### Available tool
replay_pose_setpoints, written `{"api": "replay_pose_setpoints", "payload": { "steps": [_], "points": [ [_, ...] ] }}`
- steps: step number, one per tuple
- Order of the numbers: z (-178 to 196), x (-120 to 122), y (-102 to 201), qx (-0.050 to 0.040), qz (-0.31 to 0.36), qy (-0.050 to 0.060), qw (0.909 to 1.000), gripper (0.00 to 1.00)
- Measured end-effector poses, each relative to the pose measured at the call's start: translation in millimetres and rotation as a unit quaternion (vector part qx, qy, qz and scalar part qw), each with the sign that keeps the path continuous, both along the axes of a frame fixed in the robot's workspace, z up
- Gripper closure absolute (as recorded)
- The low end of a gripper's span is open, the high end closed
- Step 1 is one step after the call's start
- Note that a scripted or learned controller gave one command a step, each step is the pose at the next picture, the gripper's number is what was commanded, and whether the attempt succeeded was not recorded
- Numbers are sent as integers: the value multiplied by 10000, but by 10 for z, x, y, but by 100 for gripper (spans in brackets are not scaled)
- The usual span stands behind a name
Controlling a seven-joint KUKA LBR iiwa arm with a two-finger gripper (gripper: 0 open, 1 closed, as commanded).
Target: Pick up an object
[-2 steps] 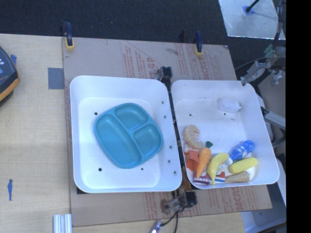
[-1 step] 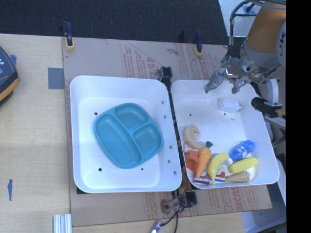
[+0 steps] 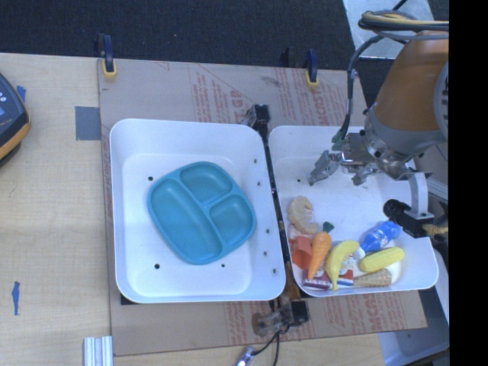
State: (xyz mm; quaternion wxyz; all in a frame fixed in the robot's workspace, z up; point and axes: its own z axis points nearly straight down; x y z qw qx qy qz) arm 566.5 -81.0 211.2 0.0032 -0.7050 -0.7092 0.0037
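Red print on cardboard sheet under bins: too blurred to read.

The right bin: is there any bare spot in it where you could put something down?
Yes. The right bin has bare white floor across its far half, around and left of the gripper. Its near end is crowded: a carrot, banana, blue bottle and other toy food lie packed together.

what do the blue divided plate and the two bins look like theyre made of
The blue divided plate looks like moulded plastic with a matte, even colour and soft rounded compartment ridges. The left bin and right bin look like thin white plastic, smooth with a slight sheen and rounded rims, though coated metal can't be ruled out.
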Motion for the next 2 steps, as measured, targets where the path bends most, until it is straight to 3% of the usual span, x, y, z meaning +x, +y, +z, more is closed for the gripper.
{"api": "replay_pose_setpoints", "payload": {
  "steps": [1, 2],
  "points": [
    [-227, -405, 491, -1, 0, 3, 10000, 0],
    [-223, -891, 439, 3, -5, 2, 10000, 0]
  ]
}}
